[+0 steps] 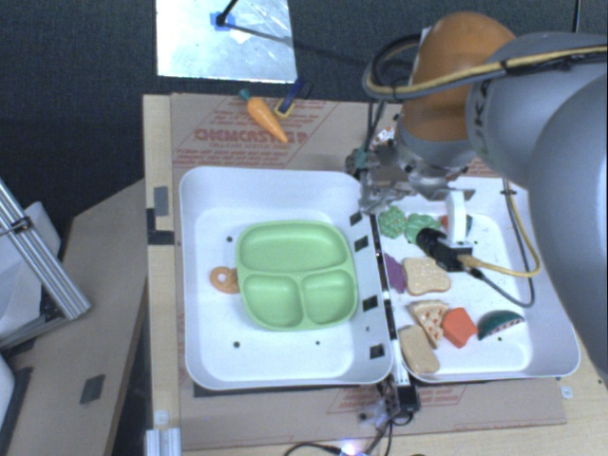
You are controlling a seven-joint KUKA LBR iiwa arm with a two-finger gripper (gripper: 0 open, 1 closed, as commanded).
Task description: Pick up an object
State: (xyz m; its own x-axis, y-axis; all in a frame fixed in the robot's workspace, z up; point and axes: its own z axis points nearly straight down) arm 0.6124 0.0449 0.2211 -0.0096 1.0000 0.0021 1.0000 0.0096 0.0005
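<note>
From the fixed camera above the worktop, the grey arm's tool (380,190) hung low over the far left corner of the right-hand shallow white bin (546,354), close against the divider between the two bins. How far it was parted, and whether it had hold of anything, could not be told, since the wrist covered it.

The nearest candidate was the dark green leafy toy vegetable (392,222), lying just below and slightly right of the tool, with a second green piece (420,225) beside it. Further toward the camera lay the tan toast-shaped toy slice (426,275), the pizza wedge (430,319), the orange block (459,327) and the watermelon slice (499,322), all well apart from the tool.

The bin wall and divider crowded the tool's left side; open room lay rightward and toward the camera. The left bin (204,350) held a pale green sectioned plastic tray (294,274) and a small pretzel-shaped ring (224,279).
</note>
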